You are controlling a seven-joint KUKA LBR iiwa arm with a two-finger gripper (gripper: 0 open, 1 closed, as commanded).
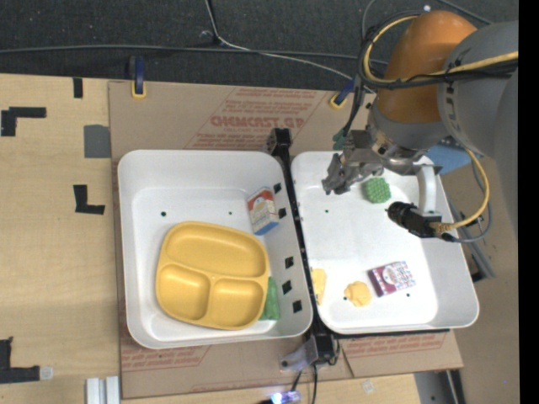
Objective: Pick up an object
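We log L bin (pixel 135 225): yellow divided tray (pixel 210 273) at 6 o'clock, small carton (pixel 263 211) at its 1. R bin (pixel 455 310): yellow pc (pixel 358 294) and purple packet (pixel 391 278) near 6, green obj (pixel 376 191) at 12. Gripper (pixel 339 178) hovers at 9 of green obj; jaws state: can't tell.

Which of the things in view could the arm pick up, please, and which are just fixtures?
Candidates to pick:
green ball
purple packet
yellow lump
small carton
yellow tray

Just lying about:
blue clamp
black cable
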